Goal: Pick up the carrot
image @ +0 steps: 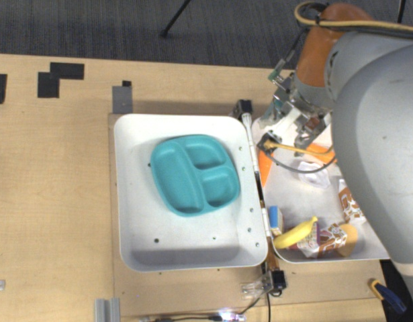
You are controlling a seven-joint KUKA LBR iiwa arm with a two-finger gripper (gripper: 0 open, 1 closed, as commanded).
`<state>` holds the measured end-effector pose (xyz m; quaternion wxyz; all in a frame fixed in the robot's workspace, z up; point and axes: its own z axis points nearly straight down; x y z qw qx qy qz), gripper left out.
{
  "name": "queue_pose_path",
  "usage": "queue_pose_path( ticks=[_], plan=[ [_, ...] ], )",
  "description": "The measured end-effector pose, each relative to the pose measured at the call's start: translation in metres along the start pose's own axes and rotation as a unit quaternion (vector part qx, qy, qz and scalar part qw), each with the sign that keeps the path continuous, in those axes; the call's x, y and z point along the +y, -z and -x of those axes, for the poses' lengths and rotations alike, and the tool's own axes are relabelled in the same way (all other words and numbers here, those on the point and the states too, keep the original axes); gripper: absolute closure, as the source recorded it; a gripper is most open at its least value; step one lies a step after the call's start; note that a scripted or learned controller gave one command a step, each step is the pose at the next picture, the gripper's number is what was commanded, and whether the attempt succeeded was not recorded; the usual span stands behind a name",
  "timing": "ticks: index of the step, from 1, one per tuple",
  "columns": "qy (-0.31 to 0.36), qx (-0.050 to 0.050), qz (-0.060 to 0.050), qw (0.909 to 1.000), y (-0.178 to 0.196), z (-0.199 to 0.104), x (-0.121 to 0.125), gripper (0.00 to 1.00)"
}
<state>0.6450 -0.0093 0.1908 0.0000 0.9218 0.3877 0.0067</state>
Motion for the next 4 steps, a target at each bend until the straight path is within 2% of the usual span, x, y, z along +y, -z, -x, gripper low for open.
queue_pose_path(
  ticks=[1, 2, 3, 4],
  plan=[
    [-0.027, -0.006, -0.004, 0.9996, -0.006, 0.056, -0.044, 0.00],
    [-0.025, -0.006, -0.003, 0.9997, -0.005, 0.055, -0.043, 0.00],
    [-0.077, -0.006, -0.003, 0.9970, -0.006, 0.042, -0.008, 0.00],
    [-0.077, -0.008, -0.002, 0.9970, -0.037, 0.087, 0.052, 0.00]
  ],
)
